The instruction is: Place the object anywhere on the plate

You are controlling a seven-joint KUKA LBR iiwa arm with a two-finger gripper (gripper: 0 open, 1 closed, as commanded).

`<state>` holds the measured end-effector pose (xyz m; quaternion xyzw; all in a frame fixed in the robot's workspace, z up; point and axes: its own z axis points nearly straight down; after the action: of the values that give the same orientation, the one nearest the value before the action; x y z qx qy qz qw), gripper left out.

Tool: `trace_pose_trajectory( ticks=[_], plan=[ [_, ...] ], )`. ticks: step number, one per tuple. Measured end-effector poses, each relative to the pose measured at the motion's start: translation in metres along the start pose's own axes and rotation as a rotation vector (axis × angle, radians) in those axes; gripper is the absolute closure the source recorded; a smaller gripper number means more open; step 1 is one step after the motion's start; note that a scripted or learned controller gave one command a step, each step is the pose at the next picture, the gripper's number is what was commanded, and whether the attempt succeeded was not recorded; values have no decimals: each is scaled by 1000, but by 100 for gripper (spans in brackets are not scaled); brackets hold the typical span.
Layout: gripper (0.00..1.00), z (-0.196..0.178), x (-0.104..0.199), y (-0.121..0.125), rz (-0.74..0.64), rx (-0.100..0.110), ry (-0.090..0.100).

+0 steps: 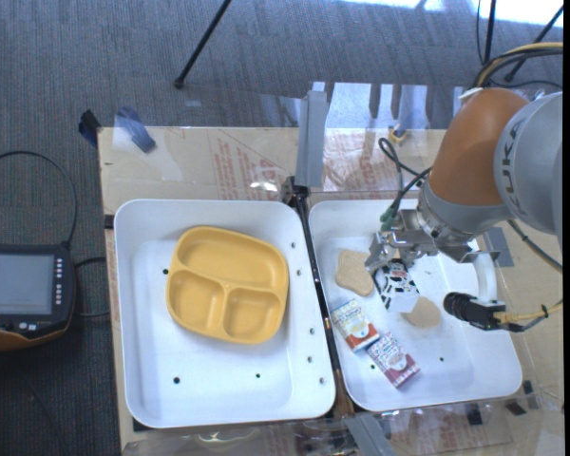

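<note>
**Gripper low over the right bin, plate well off to the left**

From my remote seat, I start with what sits nearest the camera. At the front of the right bin (484, 369) lie two small packets: a red-and-white packet (393, 360) closest to the front wall and a second packet (354, 323) just behind it, both with their long axes slanting from upper left to lower right. Behind those, a small tan piece (423, 313) sits near a black-and-white carton (396, 286), and a larger tan cookie-shaped piece (354, 271) lies to the left of the carton.

The gripper (391, 257) hangs right above the black-and-white carton, which seems to sit directly below or at the fingertips. I judge this carton to be the likely target, though I can't tell whether the fingers are open or closed, nor whether anything is truly clamped between them; the wrist hardware crowds that spot.

The relation that matters: the yellow plate (230, 284) lies in the left bin (142, 388), well apart from the gripper, straight across the divider between the bins. Any carry must travel leftward over that wall. The plate's three compartments all stand open, so any of them should serve.

Farther back, the arm's orange band (477, 150) rises on the right.
</note>
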<state>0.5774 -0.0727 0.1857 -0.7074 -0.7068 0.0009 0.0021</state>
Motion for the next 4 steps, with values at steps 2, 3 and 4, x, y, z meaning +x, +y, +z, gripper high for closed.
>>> trace_pose_trajectory(
  ticks=[2, 3, 4],
  plan=[
    [100, 1, 135, -46, -7, 4, -1],
    [0, 1, 134, -46, -4, 3, -2],
    [100, -7, 134, -46, -4, 9, -2]
  ],
)
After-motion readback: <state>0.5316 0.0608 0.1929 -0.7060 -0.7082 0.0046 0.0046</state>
